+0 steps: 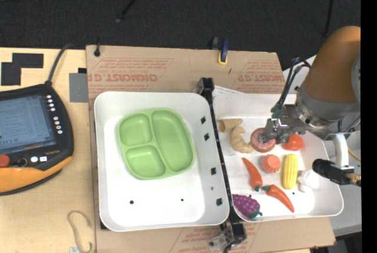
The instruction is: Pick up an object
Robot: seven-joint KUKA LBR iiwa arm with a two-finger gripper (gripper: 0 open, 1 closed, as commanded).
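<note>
The right bin (330, 201) holds several toy foods. My gripper (273, 130) hangs low over its middle, right at the upper edge of a round pink-red piece (260, 140). A red tomato (293, 142) lies just right of the gripper. Two beige pastry pieces (237, 138) lie to its left. Nearer the front are a small orange round piece (271, 163), a yellow corn cob (289, 170), a red pepper (252, 172), an orange-red chili (281, 196), purple grapes (247, 204) and a small white piece (307, 180).
A green divided plate (156, 143) sits in the left bin (112, 199). A black divider (215, 151) runs between the bins. A teach pendant (29, 134) lies on the bench at far left. The orange-banded arm (333, 75) looms over the right bin's right side.
</note>
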